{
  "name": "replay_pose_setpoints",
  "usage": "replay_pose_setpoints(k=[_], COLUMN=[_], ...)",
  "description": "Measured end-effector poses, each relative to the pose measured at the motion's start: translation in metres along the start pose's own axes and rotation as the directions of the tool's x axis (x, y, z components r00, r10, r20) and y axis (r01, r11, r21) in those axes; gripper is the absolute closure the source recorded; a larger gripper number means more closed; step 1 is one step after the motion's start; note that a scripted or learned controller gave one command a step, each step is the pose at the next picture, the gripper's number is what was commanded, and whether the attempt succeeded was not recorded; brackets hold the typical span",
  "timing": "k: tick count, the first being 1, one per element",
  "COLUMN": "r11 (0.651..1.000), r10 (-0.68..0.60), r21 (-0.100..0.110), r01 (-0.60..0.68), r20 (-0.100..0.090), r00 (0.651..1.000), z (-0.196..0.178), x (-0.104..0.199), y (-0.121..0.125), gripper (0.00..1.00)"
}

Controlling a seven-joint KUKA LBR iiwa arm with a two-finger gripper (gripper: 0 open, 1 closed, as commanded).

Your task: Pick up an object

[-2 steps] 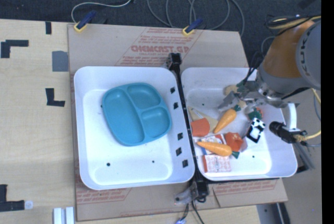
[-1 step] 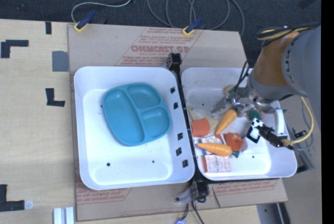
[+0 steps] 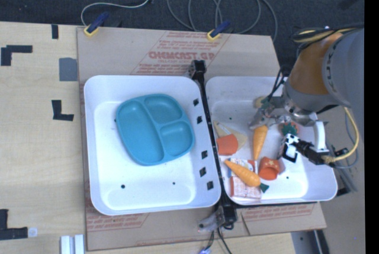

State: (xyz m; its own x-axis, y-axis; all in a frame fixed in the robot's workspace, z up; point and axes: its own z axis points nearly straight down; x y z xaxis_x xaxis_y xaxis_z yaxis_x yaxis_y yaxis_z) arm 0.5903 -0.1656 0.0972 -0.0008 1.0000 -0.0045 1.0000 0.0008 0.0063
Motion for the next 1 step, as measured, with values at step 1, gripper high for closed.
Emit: replay_pose_setpoints(k=[1], r11=[1.0], r10=[-0.002], r21=[0.007], r01=[0.002], r20=[-0.005], r00=[1.0], z=[-0.0277], x=[0.0599], y=[0.006], gripper=[1.0])
